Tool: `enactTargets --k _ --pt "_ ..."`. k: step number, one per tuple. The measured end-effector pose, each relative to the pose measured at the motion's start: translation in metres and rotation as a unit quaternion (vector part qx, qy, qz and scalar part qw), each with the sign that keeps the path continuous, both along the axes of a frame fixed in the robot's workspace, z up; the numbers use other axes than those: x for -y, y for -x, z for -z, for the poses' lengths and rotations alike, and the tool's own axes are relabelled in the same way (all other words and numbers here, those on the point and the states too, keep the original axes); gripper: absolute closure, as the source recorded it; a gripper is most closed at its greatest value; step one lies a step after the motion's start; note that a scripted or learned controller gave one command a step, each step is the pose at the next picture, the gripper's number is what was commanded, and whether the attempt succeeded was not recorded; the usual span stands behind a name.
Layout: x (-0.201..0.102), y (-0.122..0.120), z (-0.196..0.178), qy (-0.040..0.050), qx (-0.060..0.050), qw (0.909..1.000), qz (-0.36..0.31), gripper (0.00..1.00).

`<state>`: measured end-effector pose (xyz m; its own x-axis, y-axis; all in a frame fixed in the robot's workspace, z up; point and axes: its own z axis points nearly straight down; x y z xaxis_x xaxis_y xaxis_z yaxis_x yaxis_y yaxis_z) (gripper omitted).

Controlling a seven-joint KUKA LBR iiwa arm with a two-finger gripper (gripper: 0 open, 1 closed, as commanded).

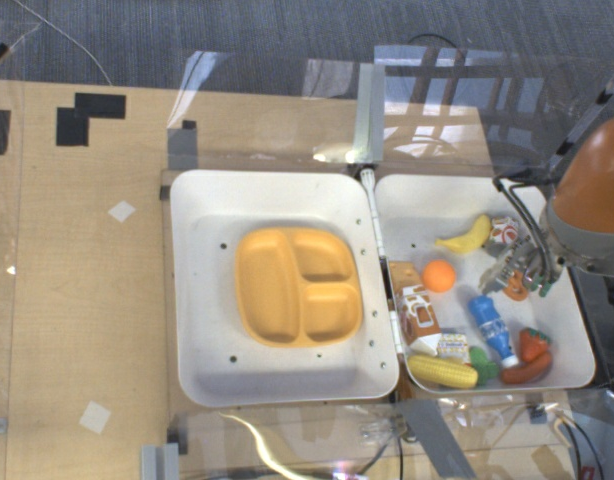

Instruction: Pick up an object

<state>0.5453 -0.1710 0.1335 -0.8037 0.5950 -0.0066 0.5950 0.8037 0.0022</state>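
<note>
So we've got 2 white bins side by side on the bench. The left bin (197,268) just has a yellow divided plate (297,286) sitting in the middle of it, 3 compartments, nothing in them that we can see.

The right bin (407,208) is where all the stuff is. A banana (467,236) lies toward the far edge, an orange ball (440,276) sits about mid-bin, and right beside the ball, against the left wall, there's a small brown carton (415,308). Along the near edge we see a corn cob (442,371) in the near left corner, a green piece (483,361) touching its end, and a red pepper (529,358) in the near right corner. A blue bottle (490,328) lies between the ball and the pepper.

The gripper (522,273) hangs over the right edge of that bin, just above the bottle's top end. Can't tell if the jaws are apart or together, way too cluttered there.
</note>
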Motion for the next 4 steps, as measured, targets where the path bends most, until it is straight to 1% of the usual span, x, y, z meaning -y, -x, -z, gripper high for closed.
enactTargets --k 1,2,3,4 --pt "-0.002 -0.003 -0.012 0.0007 0.004 1.0 -0.004 1.0" --pt "0.034 -0.029 0.044 -0.0024 0.004 0.9553 0.296 1.0" --pt "0.031 -0.029 0.045 -0.0043 0.002 0.9559 0.294 0.0" --pt "-0.07 -0.097 0.046 -0.0048 0.002 0.9669 0.255 0.0"
